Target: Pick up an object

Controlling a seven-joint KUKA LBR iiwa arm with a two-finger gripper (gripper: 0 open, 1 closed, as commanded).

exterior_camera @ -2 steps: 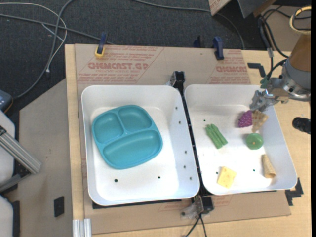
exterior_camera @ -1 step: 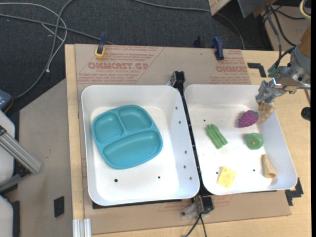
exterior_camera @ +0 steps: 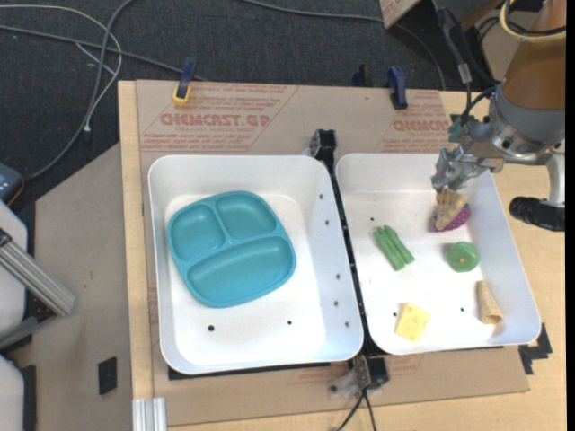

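Left bin (exterior_camera: pixel 171 330): teal divided plate (exterior_camera: pixel 232 247). Right bin (exterior_camera: pixel 517 281): green pods (exterior_camera: pixel 393 247), green round piece (exterior_camera: pixel 462 257), yellow wedge (exterior_camera: pixel 412 321), tan cone (exterior_camera: pixel 489 303), purple-tan toy (exterior_camera: pixel 451 212). Your gripper (exterior_camera: pixel 446 187) sits over that toy; grip state unreadable.

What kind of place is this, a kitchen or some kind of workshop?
Most likely a robotics lab: a robot arm hangs over two white bins clamped to a cardboard-covered bench, toy food lies in one bin, and cables trail across the carpet.

You have two smooth, glossy white plastic bins (exterior_camera: pixel 337 330) on a matt brown cardboard sheet (exterior_camera: pixel 260 115). The teal divided plate (exterior_camera: pixel 232 248) in the left bin looks like smooth, satin plastic; the gripper (exterior_camera: pixel 449 182) is bare grey metal.
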